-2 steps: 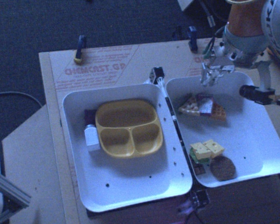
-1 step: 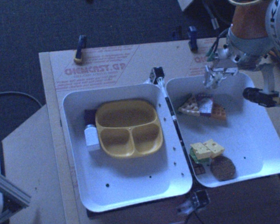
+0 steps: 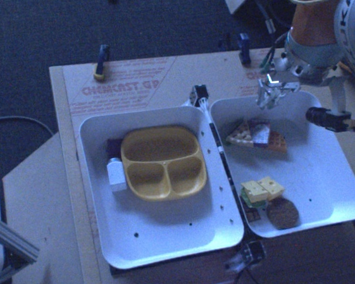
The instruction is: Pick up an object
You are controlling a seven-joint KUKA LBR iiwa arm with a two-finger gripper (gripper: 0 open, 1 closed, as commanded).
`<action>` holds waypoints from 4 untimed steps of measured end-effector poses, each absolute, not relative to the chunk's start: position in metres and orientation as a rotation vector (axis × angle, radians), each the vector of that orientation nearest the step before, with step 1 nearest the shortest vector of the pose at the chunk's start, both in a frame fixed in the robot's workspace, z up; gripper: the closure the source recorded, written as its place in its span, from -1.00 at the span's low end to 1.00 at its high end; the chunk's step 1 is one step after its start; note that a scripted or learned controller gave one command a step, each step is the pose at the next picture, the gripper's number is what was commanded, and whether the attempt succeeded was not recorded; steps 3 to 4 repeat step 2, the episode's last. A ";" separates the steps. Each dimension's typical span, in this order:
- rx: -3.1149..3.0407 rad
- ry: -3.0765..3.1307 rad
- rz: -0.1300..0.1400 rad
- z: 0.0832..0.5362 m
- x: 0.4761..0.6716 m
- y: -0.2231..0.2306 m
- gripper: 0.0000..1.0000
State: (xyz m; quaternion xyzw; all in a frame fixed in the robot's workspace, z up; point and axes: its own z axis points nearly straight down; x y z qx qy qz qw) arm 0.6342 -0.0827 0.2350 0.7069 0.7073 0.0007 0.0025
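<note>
Camera view, hand [image 3: 272, 92] dim and blurred above right bin [image 3: 334, 171], arm [image 3: 322, 13] cropped

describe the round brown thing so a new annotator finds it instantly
Start at the right-hand white bin, the one nearest the arm. Go to its near-left corner, where a small cluster of toy food sits beside the wall dividing the two bins. The brown cookie-like disc is the item closest to the bin's front edge, just below the yellow cheese blocks; it is the cluster's sole round, dark piece.

Arm [image 3: 331, 6] cut off at right edge; dark item [image 3: 114, 145] half hidden behind yellow plate [image 3: 163, 162]
</note>
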 end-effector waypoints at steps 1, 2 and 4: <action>2.222 2.221 -0.002 0.234 0.629 -0.087 1.00; 2.224 2.223 -0.004 0.219 0.625 -0.088 1.00; 2.224 2.223 -0.004 0.219 0.625 -0.088 1.00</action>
